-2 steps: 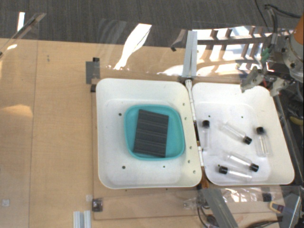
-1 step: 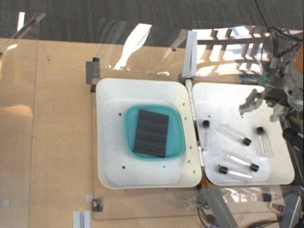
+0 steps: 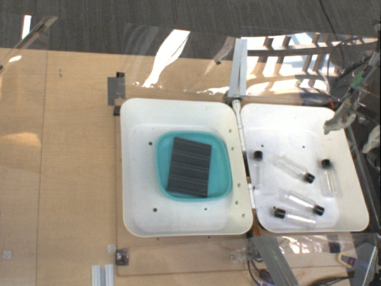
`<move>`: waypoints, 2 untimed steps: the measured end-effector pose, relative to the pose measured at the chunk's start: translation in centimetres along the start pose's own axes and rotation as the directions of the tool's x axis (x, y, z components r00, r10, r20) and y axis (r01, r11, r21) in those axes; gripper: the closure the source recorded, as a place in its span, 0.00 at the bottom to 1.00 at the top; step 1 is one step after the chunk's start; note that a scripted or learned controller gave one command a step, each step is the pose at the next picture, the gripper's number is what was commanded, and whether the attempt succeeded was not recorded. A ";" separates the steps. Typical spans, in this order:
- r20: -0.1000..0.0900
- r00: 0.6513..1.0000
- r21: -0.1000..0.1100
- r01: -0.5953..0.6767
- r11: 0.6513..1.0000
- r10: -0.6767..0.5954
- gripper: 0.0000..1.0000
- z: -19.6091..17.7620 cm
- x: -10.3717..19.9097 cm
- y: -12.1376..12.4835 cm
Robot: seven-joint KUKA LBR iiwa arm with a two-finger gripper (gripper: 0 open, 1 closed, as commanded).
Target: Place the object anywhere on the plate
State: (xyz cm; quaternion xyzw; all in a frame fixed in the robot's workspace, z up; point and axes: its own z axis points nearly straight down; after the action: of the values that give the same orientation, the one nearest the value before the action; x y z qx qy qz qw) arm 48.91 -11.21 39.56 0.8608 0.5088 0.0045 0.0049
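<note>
A teal plate (image 3: 223, 171) lies in the middle of the left bin (image 3: 137, 159). A dark grey ribbed block (image 3: 190, 167) rests flat on the plate, roughly centred and slightly tilted. A pale grey part of the arm's end, which I take for my gripper (image 3: 339, 119), hangs over the right bin's far right rim, well away from the plate and the block. Nothing shows in its grasp.
The right bin (image 3: 280, 124) holds several clear vials with black caps, such as one (image 3: 296, 169) near the middle and one (image 3: 293, 217) near the front. A grey divider post (image 3: 238, 70) stands behind the gap between the bins. Cables and framework crowd the right edge.
</note>
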 end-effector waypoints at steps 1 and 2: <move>0.000 0.967 -0.001 -0.255 0.967 0.255 0.00 -4.1 -0.1 0.1; 0.002 0.697 0.000 -0.717 0.697 0.717 0.00 -4.0 -2.1 1.2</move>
State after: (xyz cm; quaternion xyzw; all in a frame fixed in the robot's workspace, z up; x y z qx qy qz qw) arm 48.87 -13.63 43.61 0.9910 0.1338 0.0053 0.0030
